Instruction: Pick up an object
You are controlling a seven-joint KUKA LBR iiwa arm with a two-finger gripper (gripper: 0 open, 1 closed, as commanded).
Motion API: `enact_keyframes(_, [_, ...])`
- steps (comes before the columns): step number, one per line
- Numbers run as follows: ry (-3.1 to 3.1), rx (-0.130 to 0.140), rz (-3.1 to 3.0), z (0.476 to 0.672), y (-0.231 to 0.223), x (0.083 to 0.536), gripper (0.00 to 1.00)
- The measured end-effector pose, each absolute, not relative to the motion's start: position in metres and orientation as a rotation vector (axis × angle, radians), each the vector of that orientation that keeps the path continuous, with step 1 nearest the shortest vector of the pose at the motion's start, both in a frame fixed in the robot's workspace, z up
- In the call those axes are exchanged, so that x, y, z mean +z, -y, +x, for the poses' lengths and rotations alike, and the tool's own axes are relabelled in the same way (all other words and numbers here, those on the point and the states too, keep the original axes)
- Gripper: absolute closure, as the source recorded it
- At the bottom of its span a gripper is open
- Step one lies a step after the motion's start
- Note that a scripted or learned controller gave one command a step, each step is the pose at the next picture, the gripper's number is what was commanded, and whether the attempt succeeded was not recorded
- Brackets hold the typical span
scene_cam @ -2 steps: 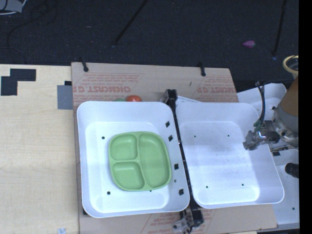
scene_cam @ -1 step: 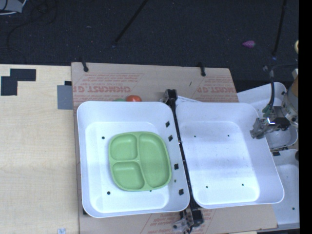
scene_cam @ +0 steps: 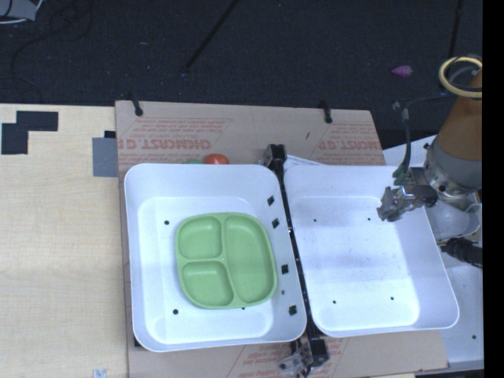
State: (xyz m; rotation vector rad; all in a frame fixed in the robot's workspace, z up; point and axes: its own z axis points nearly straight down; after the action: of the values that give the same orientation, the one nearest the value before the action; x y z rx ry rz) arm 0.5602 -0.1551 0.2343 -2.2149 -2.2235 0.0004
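- The gripper (scene_cam: pixel 391 208) sits at the upper right corner of the right bin (scene_cam: pixel 370 313), reaching in from the right over that bin's rim; whether it is released or clenched cannot be told, as it shows small and dark, and nothing can be seen in its grasp.
- Behind it the grey arm (scene_cam: pixel 455 168) with its orange band (scene_cam: pixel 465 120) stands just outside the right bin's right edge.
- The floor of the right bin lies open to the left and below the gripper, bounded by raised white walls.
- A black clamp strip (scene_cam: pixel 288 250) runs where the two bins meet, slanting slightly from top to bottom.
- The green plate (scene_cam: pixel 226 260), a divided tray with three compartments, lies flat in the left bin (scene_cam: pixel 150 290), well apart from the gripper.
- Its long axis runs roughly top to bottom, tilted a little; two smaller compartments lie on its left, the one long compartment on its right.
- White floor shows all around the plate, with least room toward the clamp strip.
- A small red object (scene_cam: pixel 216 160) lies just behind the left bin's far rim, on the cardboard (scene_cam: pixel 181 136).
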Motion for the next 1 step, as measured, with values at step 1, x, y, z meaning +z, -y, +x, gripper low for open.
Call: enact_keyframes(1, [2.223,0.002,-2.213,0.5541,0.0965,0.2315,1.0])
